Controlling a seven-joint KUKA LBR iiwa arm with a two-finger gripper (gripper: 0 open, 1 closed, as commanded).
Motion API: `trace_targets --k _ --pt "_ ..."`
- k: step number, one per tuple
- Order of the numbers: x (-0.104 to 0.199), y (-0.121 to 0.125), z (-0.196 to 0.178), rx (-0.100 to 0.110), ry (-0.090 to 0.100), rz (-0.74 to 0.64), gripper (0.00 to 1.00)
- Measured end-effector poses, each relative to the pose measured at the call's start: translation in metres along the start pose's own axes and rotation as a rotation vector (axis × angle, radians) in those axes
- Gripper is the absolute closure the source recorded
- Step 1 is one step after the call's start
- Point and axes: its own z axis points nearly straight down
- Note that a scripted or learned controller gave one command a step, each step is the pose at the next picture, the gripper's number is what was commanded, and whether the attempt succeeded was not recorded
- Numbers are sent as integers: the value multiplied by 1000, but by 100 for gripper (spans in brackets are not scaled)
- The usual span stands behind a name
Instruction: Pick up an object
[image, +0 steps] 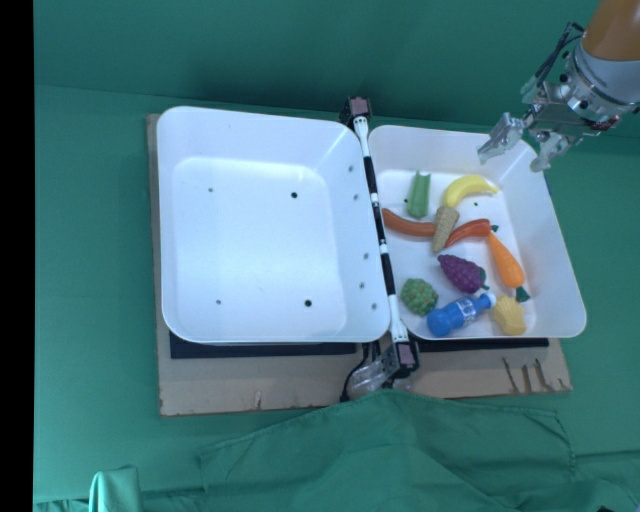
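Observation:
The right bin (555, 250) holds several toy foods: a yellow banana (469, 187), a green cucumber piece (419, 193), a red sausage (405, 223), a corn cob (444, 229), a red chili (468, 232), an orange carrot (506, 261), purple grapes (461, 271), a green broccoli (419, 296), a blue bottle (458, 313) and a yellow lemon (509, 316). My gripper (521, 144) hangs above the bin's far right corner, open, with nothing between its fingers. It is well above and behind the banana.
The left bin (260, 225) stands beside the right one, with a black and white divider bar (378, 230) between them. Both rest on a cardboard sheet (250, 395) over green cloth. Crumpled green cloth (400, 450) lies at the front.

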Motion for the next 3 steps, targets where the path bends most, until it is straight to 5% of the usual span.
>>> trace_targets --k 2,3 --pt "-26 51 157 -3 -3 -3 0" --pt "-26 68 154 -5 -3 -3 0"
